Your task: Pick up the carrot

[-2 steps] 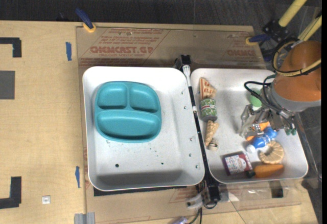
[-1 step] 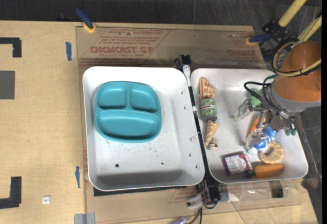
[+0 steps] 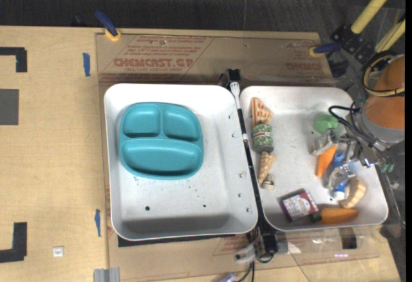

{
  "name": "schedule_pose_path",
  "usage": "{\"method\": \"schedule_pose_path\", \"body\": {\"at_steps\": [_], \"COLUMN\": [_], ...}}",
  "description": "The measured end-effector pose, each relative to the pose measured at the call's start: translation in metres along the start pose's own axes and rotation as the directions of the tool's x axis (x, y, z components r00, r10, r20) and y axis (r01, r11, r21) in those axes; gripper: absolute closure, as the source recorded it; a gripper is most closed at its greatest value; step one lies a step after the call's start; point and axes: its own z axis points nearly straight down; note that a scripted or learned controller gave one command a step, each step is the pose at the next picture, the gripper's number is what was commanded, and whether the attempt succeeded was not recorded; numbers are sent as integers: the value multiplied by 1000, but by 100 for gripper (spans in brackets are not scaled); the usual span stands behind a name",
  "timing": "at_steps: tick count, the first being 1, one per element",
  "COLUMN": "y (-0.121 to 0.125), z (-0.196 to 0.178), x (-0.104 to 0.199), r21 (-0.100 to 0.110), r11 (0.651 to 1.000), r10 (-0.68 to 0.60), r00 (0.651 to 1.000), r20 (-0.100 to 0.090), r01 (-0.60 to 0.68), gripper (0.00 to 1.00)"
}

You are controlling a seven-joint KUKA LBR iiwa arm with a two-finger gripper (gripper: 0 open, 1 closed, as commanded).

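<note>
The carrot (image 3: 336,214), orange with a green tip at its left end, lies flat along the front wall of the right bin (image 3: 290,103). My gripper (image 3: 339,159) hangs low over the right side of that bin, well behind the carrot. A small orange wedge (image 3: 326,160) lies right against the gripper's left side; whether it is gripped is unclear. The grey arm with its orange band (image 3: 386,99) comes in from the right and hides part of the bin's right wall.
The right bin also holds a pizza slice (image 3: 260,109), a green can (image 3: 262,136), a beige piece (image 3: 266,169), a maroon packet (image 3: 297,205), a green item (image 3: 325,123) and a pale curved piece (image 3: 355,194). A teal divided plate (image 3: 161,139) sits in the left bin (image 3: 180,210).
</note>
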Motion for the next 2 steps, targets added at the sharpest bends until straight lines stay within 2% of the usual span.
{"method": "schedule_pose_path", "body": {"at_steps": [1, 2], "y": [28, 28], "z": [0, -14], "x": [20, 15], "r21": [1, 4], "r11": [993, 993], "r10": [116, 114], "r00": [993, 993], "r20": [4, 17], "r01": [-116, -114], "gripper": [0, 100]}}
